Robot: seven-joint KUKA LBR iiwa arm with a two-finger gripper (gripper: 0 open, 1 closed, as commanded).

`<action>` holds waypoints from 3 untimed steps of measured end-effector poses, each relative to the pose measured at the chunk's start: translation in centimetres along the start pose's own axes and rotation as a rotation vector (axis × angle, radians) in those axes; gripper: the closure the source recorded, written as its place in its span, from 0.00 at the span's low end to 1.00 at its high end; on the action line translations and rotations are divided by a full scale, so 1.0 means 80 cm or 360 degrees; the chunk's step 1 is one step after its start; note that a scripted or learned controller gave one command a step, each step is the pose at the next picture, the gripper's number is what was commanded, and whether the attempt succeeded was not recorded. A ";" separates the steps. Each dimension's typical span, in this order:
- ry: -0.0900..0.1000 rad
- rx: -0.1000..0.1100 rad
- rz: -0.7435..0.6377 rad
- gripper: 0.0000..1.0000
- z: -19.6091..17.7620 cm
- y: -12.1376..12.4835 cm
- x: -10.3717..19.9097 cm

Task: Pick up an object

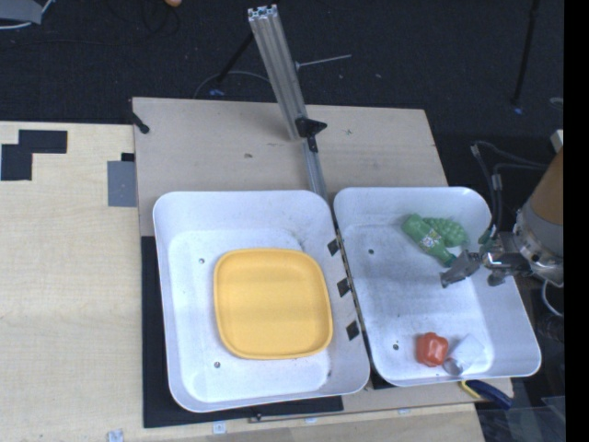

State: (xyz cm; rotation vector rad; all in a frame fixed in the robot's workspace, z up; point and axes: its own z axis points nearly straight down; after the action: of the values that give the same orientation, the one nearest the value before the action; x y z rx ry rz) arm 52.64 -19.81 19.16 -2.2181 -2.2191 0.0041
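Note:
In the right bin (396,293) a green crumpled object (433,233) lies at the back right. A red object (432,348) rests near the front edge, with a small grey piece (454,366) beside it. My gripper (473,273) hangs over the bin's right side, just in front of and to the right of the green object. Its fingers stand open with nothing between them. The left fingertip (448,279) points toward the bin's middle, close to the green object's near end.
The left bin (184,238) holds a yellow square plate (272,302). A metal rail (281,67) slants up from the bench behind the bins. The arm's wrist (543,238) comes in from the right, past the right bin's rim.

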 end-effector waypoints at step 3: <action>-0.0003 -0.0012 0.0001 1.00 -0.018 0.011 0.001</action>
State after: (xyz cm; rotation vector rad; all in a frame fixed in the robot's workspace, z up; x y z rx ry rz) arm 53.48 -19.76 20.57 -2.2234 -2.2235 -0.0023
